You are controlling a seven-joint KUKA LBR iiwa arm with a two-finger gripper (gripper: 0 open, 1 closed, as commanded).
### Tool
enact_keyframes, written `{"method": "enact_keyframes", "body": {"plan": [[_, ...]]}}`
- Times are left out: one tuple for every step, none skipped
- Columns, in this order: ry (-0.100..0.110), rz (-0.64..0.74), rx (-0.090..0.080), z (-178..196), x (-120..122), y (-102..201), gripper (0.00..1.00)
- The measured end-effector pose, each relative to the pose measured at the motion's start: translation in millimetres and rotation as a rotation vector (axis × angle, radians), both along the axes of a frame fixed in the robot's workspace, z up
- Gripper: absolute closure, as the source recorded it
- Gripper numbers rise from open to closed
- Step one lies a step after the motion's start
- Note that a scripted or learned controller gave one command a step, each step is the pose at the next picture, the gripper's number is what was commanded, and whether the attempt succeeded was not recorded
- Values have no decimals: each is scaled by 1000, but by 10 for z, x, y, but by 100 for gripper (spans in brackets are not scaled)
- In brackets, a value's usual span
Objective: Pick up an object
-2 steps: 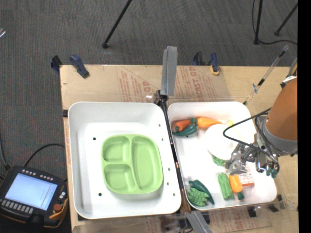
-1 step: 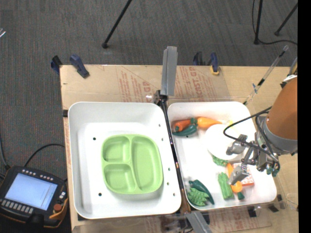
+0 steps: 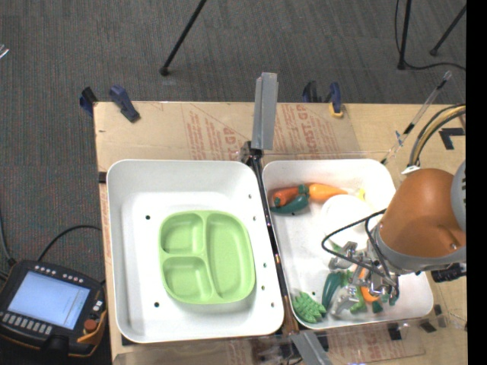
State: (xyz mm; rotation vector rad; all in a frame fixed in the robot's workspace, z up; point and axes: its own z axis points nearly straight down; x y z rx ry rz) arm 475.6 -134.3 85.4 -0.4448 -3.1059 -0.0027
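My gripper (image 3: pixel 358 284) hangs low over the front of the right bin (image 3: pixel 304 261), under the orange wrist band (image 3: pixel 422 211). Beside it on its left lies a dark green toy (image 3: pixel 332 287), and a small orange piece (image 3: pixel 370 295) shows right at the gripper's tip. A light green leafy toy (image 3: pixel 308 306) rests in the bin's front left corner. At the back of the bin lie a red-orange toy with a green end (image 3: pixel 289 198) and an orange carrot-like toy (image 3: pixel 327 192). The arm hides the bin's right side.
The left bin (image 3: pixel 133 204) holds a light green divided tray (image 3: pixel 206 257). A grey upright post (image 3: pixel 265 116) stands behind the gap between the bins. Black cables (image 3: pixel 342 234) loop from the wrist over the right bin. A teach pendant (image 3: pixel 49 299) lies off the bench's left.
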Motion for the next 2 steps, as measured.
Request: {"method": "enact_keyframes", "body": {"plan": [[-5,-46,-1,19,840,29,0],[0,-83,-1,11,154,121,0]]}}
